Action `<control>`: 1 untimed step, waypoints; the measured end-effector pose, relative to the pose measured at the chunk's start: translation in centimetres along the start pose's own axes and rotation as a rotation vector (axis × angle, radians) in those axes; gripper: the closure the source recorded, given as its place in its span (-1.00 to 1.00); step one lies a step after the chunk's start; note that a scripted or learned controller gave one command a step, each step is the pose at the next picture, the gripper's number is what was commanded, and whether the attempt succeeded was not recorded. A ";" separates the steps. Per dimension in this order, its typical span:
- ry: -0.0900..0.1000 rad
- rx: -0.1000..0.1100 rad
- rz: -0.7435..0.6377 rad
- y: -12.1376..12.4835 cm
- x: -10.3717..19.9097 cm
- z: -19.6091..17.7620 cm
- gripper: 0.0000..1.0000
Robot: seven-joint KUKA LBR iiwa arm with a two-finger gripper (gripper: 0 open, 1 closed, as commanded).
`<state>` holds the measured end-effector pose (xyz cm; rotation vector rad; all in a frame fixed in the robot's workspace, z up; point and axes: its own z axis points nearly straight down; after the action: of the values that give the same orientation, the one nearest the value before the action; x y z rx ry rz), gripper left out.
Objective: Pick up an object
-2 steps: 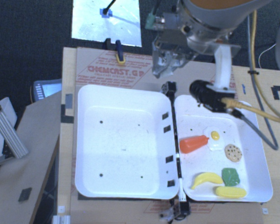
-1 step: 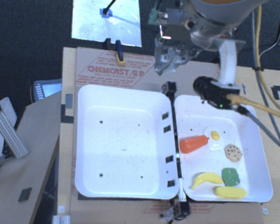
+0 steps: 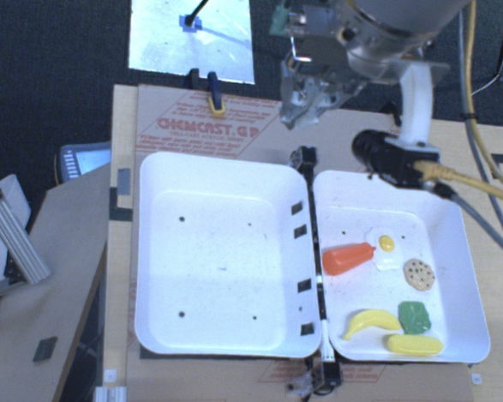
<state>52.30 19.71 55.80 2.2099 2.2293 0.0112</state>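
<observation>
The right bin [image 3: 456, 227] holds an orange carrot [image 3: 347, 258], a fried egg [image 3: 385, 246], a round cookie [image 3: 418, 274], a green piece [image 3: 414, 316], a yellow banana [image 3: 371, 322] and a yellow corn-like piece [image 3: 414, 344]. My gripper [image 3: 303, 105] hangs high above the bench, over the far edge between the two bins. It is well above and behind all the objects. Nothing shows between its fingers.
The left bin [image 3: 158, 181] lies beside the right one, joined by a black clipped seam [image 3: 309, 243]. Brown cardboard [image 3: 205, 126] lies under both bins. A metal rail [image 3: 9, 230] and a small screen [image 3: 81, 160] sit off the bench's left.
</observation>
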 end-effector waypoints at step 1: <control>0.001 -0.002 -0.002 0.0 0.0 -1.1 1.00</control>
<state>52.33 19.71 56.90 2.2073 2.2309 0.0140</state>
